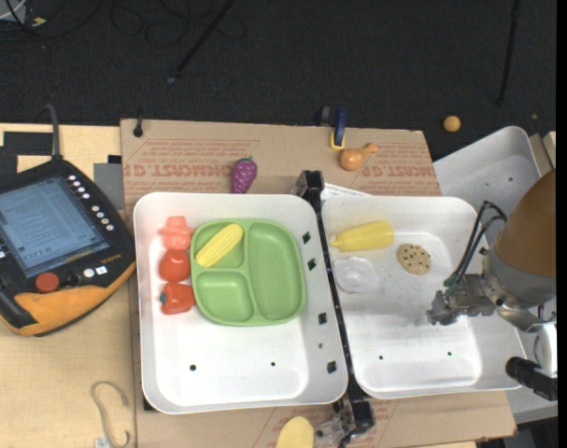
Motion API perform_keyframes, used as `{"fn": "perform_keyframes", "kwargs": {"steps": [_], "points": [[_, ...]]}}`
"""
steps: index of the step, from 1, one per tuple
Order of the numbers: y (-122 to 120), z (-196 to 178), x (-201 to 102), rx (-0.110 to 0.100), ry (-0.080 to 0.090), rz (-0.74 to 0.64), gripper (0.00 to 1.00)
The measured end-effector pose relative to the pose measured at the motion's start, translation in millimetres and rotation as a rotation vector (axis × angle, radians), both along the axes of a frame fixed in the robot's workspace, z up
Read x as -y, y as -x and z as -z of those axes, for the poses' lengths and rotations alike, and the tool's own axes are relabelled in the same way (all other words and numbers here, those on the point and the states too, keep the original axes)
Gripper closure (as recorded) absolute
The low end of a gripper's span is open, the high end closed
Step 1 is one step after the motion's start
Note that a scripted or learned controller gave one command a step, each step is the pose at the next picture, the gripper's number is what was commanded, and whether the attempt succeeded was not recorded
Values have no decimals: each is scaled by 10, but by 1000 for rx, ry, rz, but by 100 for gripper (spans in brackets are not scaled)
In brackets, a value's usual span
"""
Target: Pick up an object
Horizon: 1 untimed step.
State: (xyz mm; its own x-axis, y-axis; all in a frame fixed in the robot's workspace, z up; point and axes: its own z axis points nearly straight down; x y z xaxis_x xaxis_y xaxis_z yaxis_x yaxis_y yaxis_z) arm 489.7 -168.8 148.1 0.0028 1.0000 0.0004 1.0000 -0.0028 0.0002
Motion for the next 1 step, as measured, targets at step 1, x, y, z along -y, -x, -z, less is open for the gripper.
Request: {"fn": "perform_keyframes", "kwargs": {"steps": [1], "points": [[-2,-482,-91,1,0,-3,100]]}}
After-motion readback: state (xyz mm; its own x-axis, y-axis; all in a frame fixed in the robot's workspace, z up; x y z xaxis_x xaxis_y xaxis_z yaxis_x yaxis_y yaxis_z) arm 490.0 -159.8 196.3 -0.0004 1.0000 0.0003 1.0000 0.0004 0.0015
